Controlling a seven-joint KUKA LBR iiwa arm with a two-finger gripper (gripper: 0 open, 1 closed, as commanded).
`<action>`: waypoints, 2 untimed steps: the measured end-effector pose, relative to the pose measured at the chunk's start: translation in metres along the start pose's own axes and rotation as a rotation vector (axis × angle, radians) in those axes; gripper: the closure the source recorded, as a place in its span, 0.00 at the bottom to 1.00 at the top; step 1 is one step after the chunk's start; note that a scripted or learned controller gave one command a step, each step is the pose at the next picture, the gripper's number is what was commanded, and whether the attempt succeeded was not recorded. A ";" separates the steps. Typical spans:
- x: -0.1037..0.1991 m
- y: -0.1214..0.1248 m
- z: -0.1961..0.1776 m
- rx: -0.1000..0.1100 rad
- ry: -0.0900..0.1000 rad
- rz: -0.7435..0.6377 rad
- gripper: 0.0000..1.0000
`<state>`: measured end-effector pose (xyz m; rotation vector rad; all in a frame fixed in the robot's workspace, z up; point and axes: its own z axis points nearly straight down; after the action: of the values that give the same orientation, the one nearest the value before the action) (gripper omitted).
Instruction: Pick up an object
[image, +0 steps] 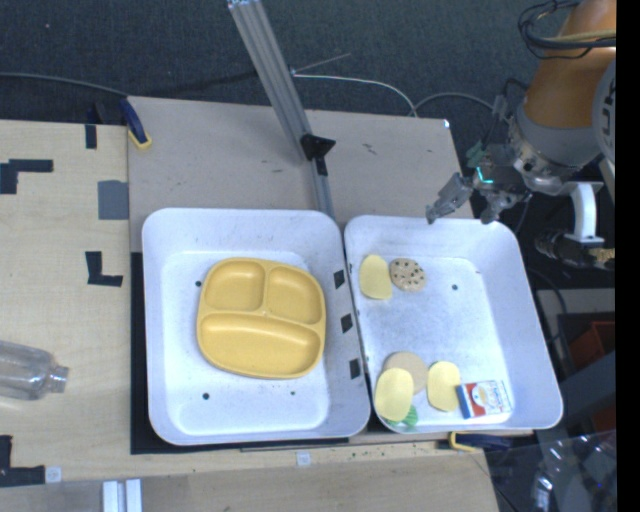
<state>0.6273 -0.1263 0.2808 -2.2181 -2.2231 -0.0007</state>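
Camera view gives us two shallow white plastic bins: the left bin (170, 300) bears a yellow three-compartment plate (262, 317); the right bin (500, 330) bears pale yellow discs (376, 277), a speckled round cookie (406, 273) and a small red-white carton (485, 399). Our gripper (468, 206) hangs spread and empty over the right bin's far rim.

A clear plastic bottle (28, 370) lies on the bench (60, 220) (left edge), near blue-yellow clamp (137, 125).
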 end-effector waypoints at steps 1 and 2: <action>0.002 0.000 -0.010 0.000 0.001 -0.003 1.00; 0.000 -0.015 0.056 0.008 -0.002 0.002 1.00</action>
<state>0.6120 -0.1261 0.2249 -2.2166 -2.2178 0.0101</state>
